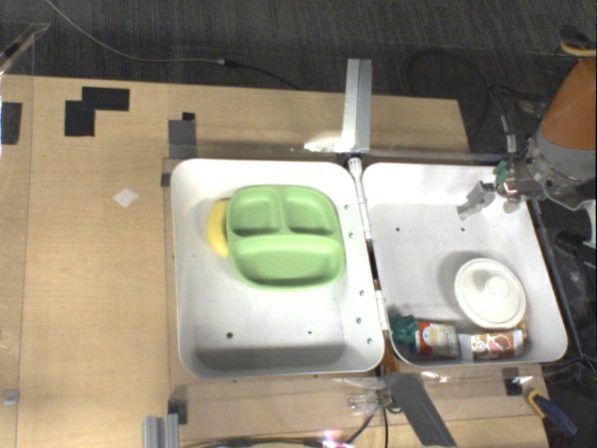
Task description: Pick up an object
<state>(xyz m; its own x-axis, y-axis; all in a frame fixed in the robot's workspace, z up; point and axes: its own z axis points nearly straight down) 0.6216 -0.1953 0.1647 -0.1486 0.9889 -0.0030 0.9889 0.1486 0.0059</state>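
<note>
Yellow shows as a mere sliver at the left edge of the green divided plate (284, 234) in the left bin (201, 315); I read it as a banana (216, 229), but most of it is hidden under the plate, so I can't be sure. In the right bin (420, 241) a white lidded bowl (490, 292) sits toward the lower right, and along the bottom wall lie two small bottles, one with a dark green cap (427, 337) and one with a brownish label (495, 344), end to end; their labels are too blurred for me to read. The arm (571, 133) comes in from the right edge of the frame, partly cut off there, grey with its orange band at the top. Its gripper (480, 199) hangs over the upper right part of the right bin, well apart from the bowl and bottles. I can make out a light finger pointing left, but I cannot tell how far the gripper is spread, and I see nothing held in it. Both bins rest on a pale wooden bench (84, 278) with black marks at the upper left, and beyond it lies dark carpet (280, 17) crossed by a thin cable.
</note>
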